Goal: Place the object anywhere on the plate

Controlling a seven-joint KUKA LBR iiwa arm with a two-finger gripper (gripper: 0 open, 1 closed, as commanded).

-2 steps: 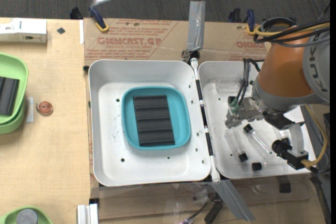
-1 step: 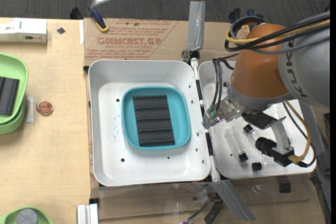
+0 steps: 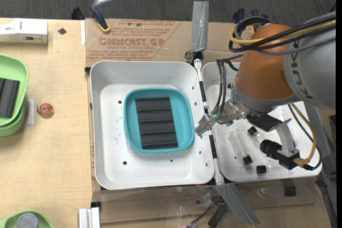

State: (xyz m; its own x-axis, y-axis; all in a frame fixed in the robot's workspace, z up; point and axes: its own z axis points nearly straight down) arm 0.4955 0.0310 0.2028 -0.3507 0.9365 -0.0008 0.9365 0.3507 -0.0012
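Note:
A teal plate [image 3: 184, 115] with rounded corners lies in the middle of the left white bin [image 3: 107, 131]. A black ribbed block [image 3: 156, 121] rests flat on the plate and covers most of its floor. My gripper [image 3: 206, 124] hangs low over the divider between the two bins, just off the plate's right rim. The orange band and grey wrist [image 3: 264, 69] hide much of the right bin [image 3: 235, 168]. In the right bin lie a clear vial [image 3: 238, 144] with a dark cap, a small black piece [image 3: 261, 169] and a black part [image 3: 272, 149].
A green tray [image 3: 13, 69] holding a dark item sits at the far left of the bench. A small round copper piece [image 3: 45, 110] lies beside it. Cardboard [image 3: 133, 37] and a white box [image 3: 24, 30] lie behind the bins. Cables [image 3: 302, 152] trail across the right bin.

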